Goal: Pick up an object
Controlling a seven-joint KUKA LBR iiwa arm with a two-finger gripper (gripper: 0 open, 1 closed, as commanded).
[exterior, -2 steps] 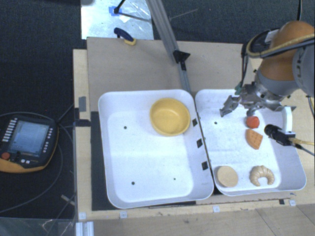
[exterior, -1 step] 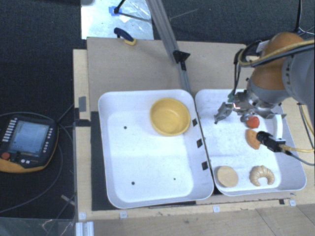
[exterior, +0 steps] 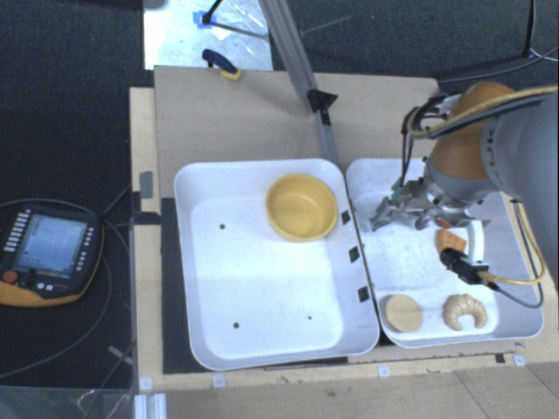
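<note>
Arm (exterior: 498, 147): the grey KUKA is reaching in from the right, its orange band sitting above the wrist, and it is hanging over the right bin.
Gripper (exterior: 384, 215): it is pointing left and down over the upper left part of the right bin, near the wall between the two bins; I cannot tell how the fingers are standing, and nothing is showing between them.
Right bin (exterior: 524, 326): it is holding three things along its lower and right side.
Round biscuit (exterior: 403, 313): a tan disc lying flat near the lower left corner of the right bin, well apart from the gripper.
Croissant (exterior: 465, 311): a pale curled pastry lying just right of the biscuit, near the front wall.
Orange piece (exterior: 449, 240): a small orange thing is peeking out beside the wrist hardware; its shape is partly hidden.
Left bin (exterior: 210, 321): it is carrying a yellow bowl (exterior: 302, 206), sitting upright in the upper right corner.
Pendant (exterior: 48, 256): a control tablet is lying on the floor at far left.
</note>
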